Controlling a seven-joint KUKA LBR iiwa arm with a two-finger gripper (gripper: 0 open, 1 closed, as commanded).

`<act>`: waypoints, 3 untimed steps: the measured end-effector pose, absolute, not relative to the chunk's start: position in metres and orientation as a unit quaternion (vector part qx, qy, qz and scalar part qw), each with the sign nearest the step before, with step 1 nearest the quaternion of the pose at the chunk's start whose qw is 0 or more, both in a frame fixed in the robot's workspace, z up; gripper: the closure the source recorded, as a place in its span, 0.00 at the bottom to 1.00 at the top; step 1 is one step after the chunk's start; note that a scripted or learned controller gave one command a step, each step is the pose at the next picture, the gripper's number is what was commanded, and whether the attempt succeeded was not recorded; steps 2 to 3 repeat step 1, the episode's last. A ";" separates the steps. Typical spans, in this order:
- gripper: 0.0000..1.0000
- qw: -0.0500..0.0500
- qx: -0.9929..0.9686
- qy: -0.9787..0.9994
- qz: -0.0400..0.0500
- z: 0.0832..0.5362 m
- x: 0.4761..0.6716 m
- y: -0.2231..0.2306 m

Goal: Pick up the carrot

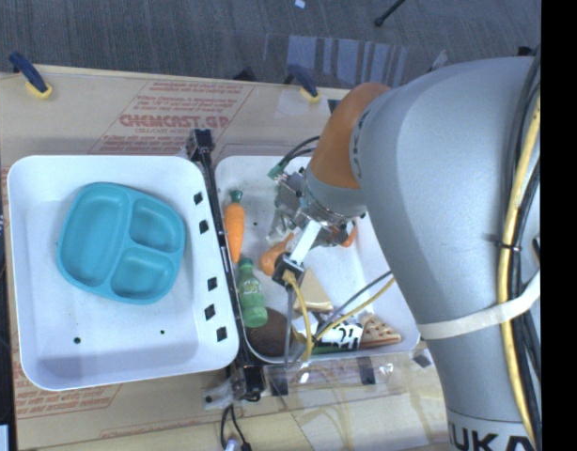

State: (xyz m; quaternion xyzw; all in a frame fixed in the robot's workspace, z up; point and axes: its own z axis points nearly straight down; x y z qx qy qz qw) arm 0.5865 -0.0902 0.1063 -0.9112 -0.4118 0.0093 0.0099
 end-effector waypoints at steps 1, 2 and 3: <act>1.00 0.003 -0.953 -0.304 0.004 0.192 0.596 0.060; 1.00 0.003 -0.953 -0.304 0.004 0.192 0.596 0.060; 1.00 0.003 -0.953 -0.304 0.004 0.192 0.596 0.060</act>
